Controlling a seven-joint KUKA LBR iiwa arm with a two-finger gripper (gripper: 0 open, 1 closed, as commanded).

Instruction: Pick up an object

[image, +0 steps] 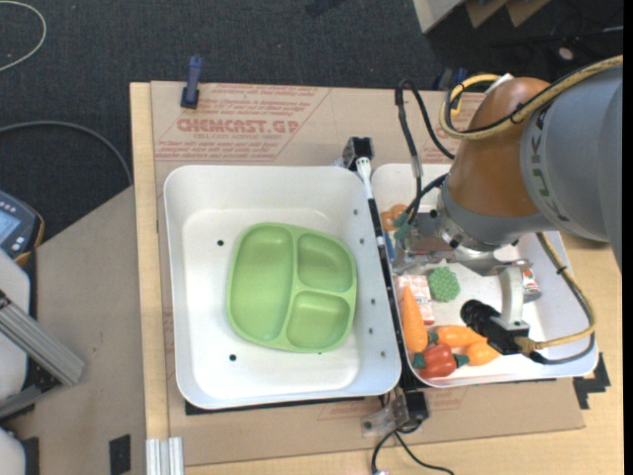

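The gripper [423,248] hung low over the near-left part of the right bin [554,310], tucked beneath the grey wrist of the arm [495,156], and we could not tell whether it was apart or together; nothing we saw showed it holding anything. Just beside it, toward the front, lay the green ball [443,283], which we took as the likeliest target. It sat on the bin floor among clutter, apparently touching a red-and-white packet [420,303], with a carrot [410,320] near on its left and a red pepper [438,361] further toward the front rim.

The ball looked small, round and knobbly, possibly a toy vegetable, though the view was too coarse for us to be sure. We judged that a good grasp would come straight down, centred on the ball, so the packet and carrot were not caught as well. A round thing might roll aside under an off-centre touch.

The left bin [198,265] held a green plate [292,285], well apart.
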